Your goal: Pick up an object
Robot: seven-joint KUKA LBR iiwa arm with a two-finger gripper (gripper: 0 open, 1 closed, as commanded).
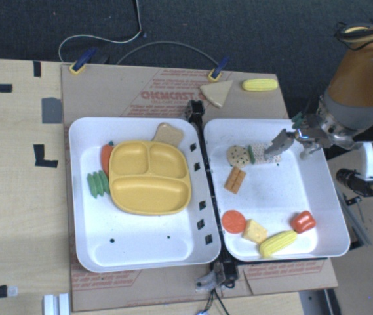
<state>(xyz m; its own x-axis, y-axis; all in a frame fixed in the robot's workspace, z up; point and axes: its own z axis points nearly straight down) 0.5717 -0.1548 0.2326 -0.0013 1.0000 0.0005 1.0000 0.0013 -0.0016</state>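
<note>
My gripper (273, 149) hangs over the upper middle of the right bin (317, 176), reaching in from the right. Just left of it lie a round speckled cookie (238, 155) and a small green piece (252, 151). Below them sits a brown waffle bar (235, 180). Along the bin's front are an orange-red disc (233, 222), a yellow cheese cube (254, 231), a corn cob (278, 243) and a red pepper (303, 222). Nothing shows in the gripper's grasp.
The left bin (88, 241) bears a yellow divided plate (150, 177), a bread slice (168, 134), an orange carrot (106, 157) and green beans (97, 184). Behind the bins on the cardboard lie a tan wedge (217, 94) and a yellow piece (259, 84).
</note>
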